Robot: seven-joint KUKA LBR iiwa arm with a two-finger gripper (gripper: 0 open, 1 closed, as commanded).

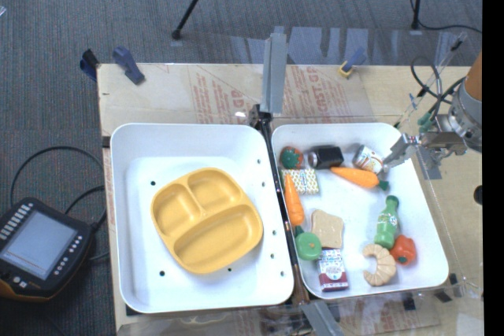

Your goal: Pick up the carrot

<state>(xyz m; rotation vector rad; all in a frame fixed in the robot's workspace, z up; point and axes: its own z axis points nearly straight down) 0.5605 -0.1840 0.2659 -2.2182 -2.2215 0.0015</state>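
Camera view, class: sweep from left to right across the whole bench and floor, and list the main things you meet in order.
Handheld screen unit → yellow divided plate → green ball → toast slice → green bottle → pincer.

Cut off by the right edge: most of the arm [475, 94]. Too small to read: label on the can [367, 160].
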